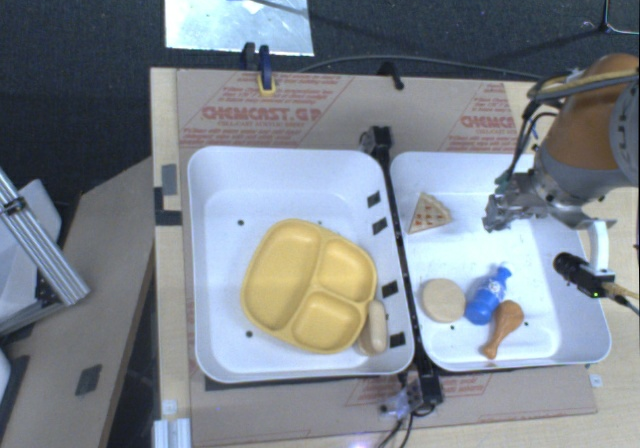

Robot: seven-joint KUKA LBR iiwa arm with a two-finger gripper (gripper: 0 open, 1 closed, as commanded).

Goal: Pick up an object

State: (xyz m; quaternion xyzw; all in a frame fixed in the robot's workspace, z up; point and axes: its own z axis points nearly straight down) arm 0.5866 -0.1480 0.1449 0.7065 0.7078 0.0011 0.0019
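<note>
Right bin (575,341), centre-right of frame: four loose objects. Pizza-slice toy (429,213) in its upper left part; round tan disc (442,300) lower down, just beside a blue bottle (488,296); drumstick toy (502,327) touching the bottle's lower right side. Gripper (503,208) hangs over the bin's upper right part, right of the pizza slice and well apart from it. Finger state: cannot tell, hardware too dark and small. Nothing seen held. Left bin (215,236), centre-left: yellow divided tray (305,281), tilted, with a pale oblong piece (375,326) touching its lower right corner. Both bins sit on a cardboard-covered worktop (290,111).
</note>
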